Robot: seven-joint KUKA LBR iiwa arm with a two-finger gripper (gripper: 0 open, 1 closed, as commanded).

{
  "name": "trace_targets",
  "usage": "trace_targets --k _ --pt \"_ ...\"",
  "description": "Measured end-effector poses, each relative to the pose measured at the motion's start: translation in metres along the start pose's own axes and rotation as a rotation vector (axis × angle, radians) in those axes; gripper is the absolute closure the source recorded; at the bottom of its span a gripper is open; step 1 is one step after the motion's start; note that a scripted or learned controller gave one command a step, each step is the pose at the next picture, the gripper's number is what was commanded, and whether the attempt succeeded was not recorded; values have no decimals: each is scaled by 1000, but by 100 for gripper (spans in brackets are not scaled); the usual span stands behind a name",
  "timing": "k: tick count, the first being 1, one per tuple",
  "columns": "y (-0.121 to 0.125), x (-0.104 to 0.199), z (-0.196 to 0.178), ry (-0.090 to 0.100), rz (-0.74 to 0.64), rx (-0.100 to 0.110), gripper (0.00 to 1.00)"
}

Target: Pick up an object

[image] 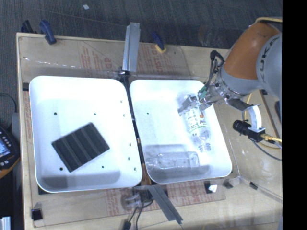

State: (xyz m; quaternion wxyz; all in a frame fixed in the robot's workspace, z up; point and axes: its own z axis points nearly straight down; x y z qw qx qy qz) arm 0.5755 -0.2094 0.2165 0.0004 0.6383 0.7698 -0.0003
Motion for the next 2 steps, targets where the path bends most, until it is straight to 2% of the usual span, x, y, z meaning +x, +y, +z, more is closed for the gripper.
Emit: trace_targets --k 1,2 --pt "19 21 1 -1 -342 -2 0" --pt "28 -4 58 3 -159 3 0"
